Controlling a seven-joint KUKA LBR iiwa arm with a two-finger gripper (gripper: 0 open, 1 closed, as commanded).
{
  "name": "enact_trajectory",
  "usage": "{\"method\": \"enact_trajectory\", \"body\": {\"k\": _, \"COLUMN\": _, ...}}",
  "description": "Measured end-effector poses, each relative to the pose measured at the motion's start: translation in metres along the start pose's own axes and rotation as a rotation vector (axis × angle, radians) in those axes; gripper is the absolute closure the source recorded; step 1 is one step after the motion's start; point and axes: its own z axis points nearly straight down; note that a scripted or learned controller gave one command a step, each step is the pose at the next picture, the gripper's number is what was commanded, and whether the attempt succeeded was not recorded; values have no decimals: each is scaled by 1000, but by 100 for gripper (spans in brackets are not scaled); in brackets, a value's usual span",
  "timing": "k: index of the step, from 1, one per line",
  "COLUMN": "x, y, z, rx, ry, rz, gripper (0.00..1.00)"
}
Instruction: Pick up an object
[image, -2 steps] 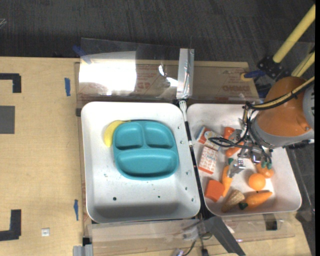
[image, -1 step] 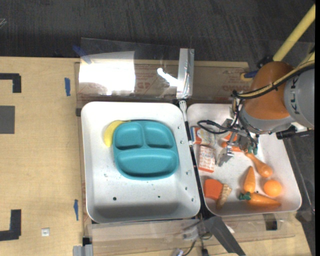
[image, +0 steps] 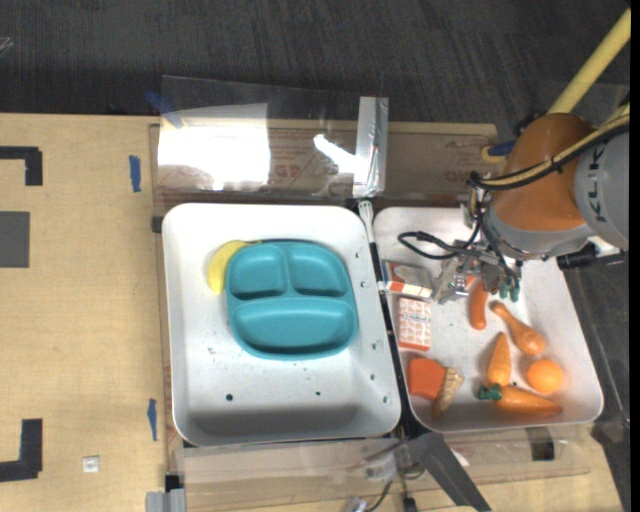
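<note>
Two white bins are seen side by side on the bench. The left bin (image: 200, 400) holds a teal divided plate (image: 292, 298), lying flat with its single large compartment toward the near side and two smaller ones behind. A yellow item (image: 220, 262) is partly hidden under the plate's left rear edge.

The right bin (image: 580, 330) holds several small items. A red-and-white carton (image: 414, 320) lies against the bin's left wall, its long axis running front to back. An orange block (image: 427, 378) sits just in front of it, with a tan cone (image: 447, 391) touching its right side. A small carrot (image: 478, 308) lies near the middle, its long axis near front to back. To the right, a pale orange gourd (image: 520, 328) is angled from rear left to front right. An upright-lying carrot (image: 498, 362), an orange ball (image: 546, 376) and a carrot (image: 520, 400) lying left to right are grouped at the front right corner.

The gripper (image: 470, 278) is set low over the rear of the right bin, just behind the small carrot. Whether it is parted or closed cannot be told, and nothing is seen held in it.
</note>
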Motion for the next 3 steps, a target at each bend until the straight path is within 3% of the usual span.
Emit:
{"method": "enact_trajectory", "body": {"k": 1, "x": 1, "y": 0, "z": 1, "rx": 0, "ry": 2, "rz": 0, "gripper": 0}}
{"method": "enact_trajectory", "body": {"k": 2, "x": 36, "y": -35, "z": 13, "rx": 1, "ry": 17, "rz": 10, "gripper": 0}}
{"method": "enact_trajectory", "body": {"k": 3, "x": -11, "y": -11, "z": 15, "rx": 0, "ry": 17, "rz": -15, "gripper": 0}}
